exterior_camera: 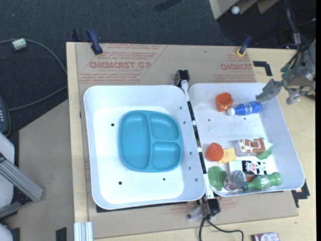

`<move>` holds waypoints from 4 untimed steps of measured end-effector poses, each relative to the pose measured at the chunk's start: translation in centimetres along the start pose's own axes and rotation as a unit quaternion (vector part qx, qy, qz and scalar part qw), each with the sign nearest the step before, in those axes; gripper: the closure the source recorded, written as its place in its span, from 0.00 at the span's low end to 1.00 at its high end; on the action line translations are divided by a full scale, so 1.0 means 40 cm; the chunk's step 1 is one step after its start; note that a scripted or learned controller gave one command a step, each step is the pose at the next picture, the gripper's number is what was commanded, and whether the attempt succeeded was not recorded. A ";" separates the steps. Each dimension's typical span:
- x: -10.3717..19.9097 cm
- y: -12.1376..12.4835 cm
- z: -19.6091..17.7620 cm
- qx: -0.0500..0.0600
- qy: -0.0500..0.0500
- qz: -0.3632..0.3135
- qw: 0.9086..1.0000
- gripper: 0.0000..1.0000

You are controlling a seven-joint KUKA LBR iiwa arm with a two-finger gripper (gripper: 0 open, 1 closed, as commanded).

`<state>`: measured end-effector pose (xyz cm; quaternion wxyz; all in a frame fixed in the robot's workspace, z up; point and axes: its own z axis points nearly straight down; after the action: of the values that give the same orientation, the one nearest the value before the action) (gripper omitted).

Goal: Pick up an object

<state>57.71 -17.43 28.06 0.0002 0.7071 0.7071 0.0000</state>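
The right bin holds several small objects. A blue bottle lies near its far edge beside an orange item. At the near end crowd a red-orange item, a yellow piece, a white and brown box, a black and white carton, a green bottle, a silver can and a green item. My gripper hangs over the bin's far right corner, just right of the blue bottle. It is open, with nothing between its fingers.
The left bin holds a blue divided plate. A black divider clamp sits between the bins at the far side. Blue clips hold the cardboard base.
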 end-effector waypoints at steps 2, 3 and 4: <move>0.160 0.224 0.490 -0.001 0.000 0.000 1.000 0.00; 0.197 0.118 0.490 0.001 0.001 0.000 1.000 0.00; 0.175 0.216 0.489 -0.001 0.000 -0.001 1.000 0.00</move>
<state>66.34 -10.45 8.51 0.0011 0.7066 0.7076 0.0003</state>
